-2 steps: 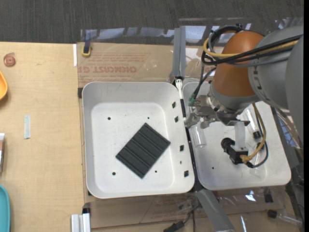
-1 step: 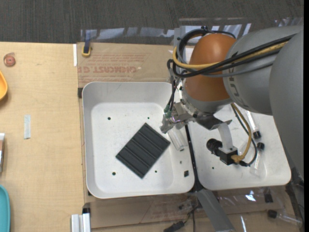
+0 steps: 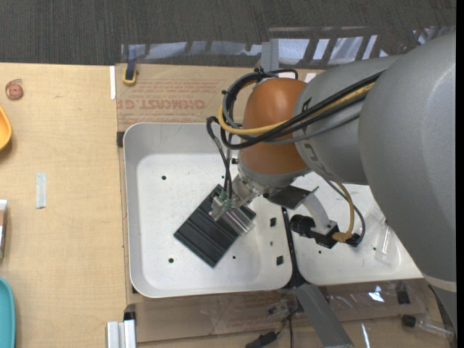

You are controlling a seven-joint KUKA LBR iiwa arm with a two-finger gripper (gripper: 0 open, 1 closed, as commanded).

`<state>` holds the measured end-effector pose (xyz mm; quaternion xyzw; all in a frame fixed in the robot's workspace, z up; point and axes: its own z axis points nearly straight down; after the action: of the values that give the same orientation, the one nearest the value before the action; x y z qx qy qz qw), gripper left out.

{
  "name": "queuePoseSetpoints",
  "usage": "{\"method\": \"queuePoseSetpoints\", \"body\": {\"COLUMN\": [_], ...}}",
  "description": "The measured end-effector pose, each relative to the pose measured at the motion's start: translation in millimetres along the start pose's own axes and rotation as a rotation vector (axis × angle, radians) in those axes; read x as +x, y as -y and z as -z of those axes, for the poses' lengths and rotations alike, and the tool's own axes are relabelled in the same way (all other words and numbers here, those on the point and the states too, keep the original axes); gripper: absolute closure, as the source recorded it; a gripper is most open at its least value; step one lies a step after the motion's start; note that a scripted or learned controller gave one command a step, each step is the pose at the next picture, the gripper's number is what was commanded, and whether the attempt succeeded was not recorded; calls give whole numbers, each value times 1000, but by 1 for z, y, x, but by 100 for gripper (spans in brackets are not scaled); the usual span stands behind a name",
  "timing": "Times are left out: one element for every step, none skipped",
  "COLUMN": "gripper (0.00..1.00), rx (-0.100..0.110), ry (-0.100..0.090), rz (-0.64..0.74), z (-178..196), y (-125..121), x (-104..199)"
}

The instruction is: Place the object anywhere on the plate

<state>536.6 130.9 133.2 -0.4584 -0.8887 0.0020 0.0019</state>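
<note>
My gripper (image 3: 206, 235) reaches into the left white bin (image 3: 145, 194), and its black ribbed body slants down to the left over the middle of the bin floor. The grey wrist and its orange band (image 3: 272, 125) hang over the bin's right side. The gripper body covers the patch of floor right under it, and nothing can be made out there.
The arm hides most of the right bin (image 3: 362, 256), where a clear piece (image 3: 384, 241) lies near its right side. On the wooden bench to the left are an orange item (image 3: 3, 133), a teal item (image 3: 4, 314), a small clear strip (image 3: 40, 191) and a reddish disc (image 3: 13, 89). Cardboard (image 3: 174, 100) lies behind the bins.
</note>
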Motion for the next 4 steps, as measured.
{"method": "queuePoseSetpoints", "body": {"gripper": [0,0,0,0], "rx": [0,-3,-4,-7], "ry": [0,3,5,7], "rz": [0,-222,142,694], "z": [0,122,134,211], "y": [0,-47,-99,-124], "x": [0,0,-54,-27]}}
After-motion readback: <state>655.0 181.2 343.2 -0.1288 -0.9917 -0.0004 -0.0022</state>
